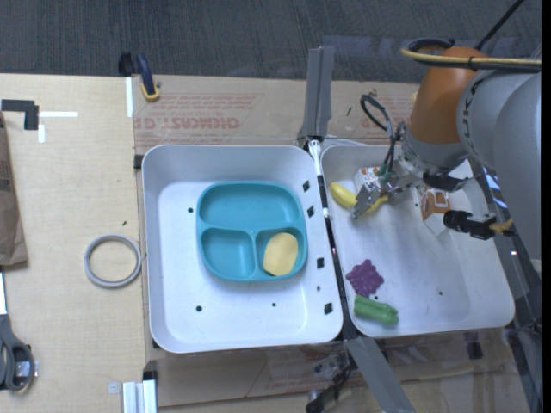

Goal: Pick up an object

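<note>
Two white bins are sitting side by side; the gripper (368,203) is working low in the right bin (448,304), at its far left corner. Its fingers are closing on a yellow banana (344,195), whose free end is projecting to their left, toward the bin wall. A purple grape cluster (365,275) and a green vegetable (375,311) are lying below the fingers, well apart from them. Left of the fingers, the left bin (168,256) is holding a teal divided plate (250,229) carrying a pale yellow lemon (281,254).
</note>
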Robot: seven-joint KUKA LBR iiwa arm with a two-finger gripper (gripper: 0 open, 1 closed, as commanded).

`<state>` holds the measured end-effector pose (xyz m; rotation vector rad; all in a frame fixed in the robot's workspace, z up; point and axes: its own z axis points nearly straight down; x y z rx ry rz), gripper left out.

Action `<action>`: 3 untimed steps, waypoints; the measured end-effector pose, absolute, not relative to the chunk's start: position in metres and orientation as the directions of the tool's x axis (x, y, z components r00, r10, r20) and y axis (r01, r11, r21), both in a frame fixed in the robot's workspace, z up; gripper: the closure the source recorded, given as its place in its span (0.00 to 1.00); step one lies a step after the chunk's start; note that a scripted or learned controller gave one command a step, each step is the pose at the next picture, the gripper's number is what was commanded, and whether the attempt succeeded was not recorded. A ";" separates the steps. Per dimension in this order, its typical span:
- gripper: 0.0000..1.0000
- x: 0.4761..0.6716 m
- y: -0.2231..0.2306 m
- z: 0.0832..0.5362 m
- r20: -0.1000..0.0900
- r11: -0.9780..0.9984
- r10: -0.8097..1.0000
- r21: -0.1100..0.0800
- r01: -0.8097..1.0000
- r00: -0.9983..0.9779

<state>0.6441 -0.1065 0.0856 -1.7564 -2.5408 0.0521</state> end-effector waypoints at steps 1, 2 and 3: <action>0.00 0.650 -0.123 0.086 0.013 0.080 0.997 -0.039 0.996 -0.080; 1.00 0.652 -0.124 0.095 0.008 0.083 0.997 -0.032 0.996 -0.083; 1.00 0.650 -0.132 0.186 -0.002 0.088 0.996 0.000 0.996 -0.088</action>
